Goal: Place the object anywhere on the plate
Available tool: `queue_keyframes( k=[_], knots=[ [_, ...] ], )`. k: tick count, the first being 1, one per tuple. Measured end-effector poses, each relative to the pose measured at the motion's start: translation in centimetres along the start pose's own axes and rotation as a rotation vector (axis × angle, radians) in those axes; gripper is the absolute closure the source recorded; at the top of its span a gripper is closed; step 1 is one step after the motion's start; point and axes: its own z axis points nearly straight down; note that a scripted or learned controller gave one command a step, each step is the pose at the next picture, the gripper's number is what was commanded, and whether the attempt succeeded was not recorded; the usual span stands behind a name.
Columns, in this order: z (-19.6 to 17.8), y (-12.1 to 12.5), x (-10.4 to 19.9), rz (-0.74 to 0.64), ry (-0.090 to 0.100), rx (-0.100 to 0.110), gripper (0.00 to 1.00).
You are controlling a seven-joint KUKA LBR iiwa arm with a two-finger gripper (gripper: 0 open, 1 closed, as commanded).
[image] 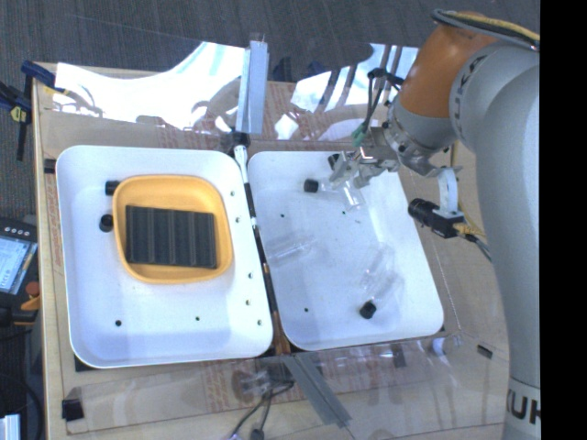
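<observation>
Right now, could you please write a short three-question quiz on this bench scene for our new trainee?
1. True or false: the yellow plate lies in the right bin.
2. Multiple choice: the gripper hovers over which part of the right bin? A) near edge B) far end C) left rim
3. Short answer: which small dark things lie on the right bin's floor?

Key
1. False: the plate, with its dark ridged insert, lies in the left bin.
2. B: it is over the far end.
3. Two black pieces: one at the far end near the gripper, another near the front, beside clear plastic items that are hard to make out.
</observation>
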Motion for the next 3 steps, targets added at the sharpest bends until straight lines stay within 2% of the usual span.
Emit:
queue_keyframes(
  k=[1, 2, 3],
  knots=[
    [-0.8, -3.4, 1.0, -0.069, -0.001, 0.002, 1.00],
    [-3.4, -2.6, 3.9, -0.278, -0.003, 0.000, 1.00],
    [-3.4, -2.6, 3.9, -0.277, -0.003, 0.000, 0.00]
  ],
)
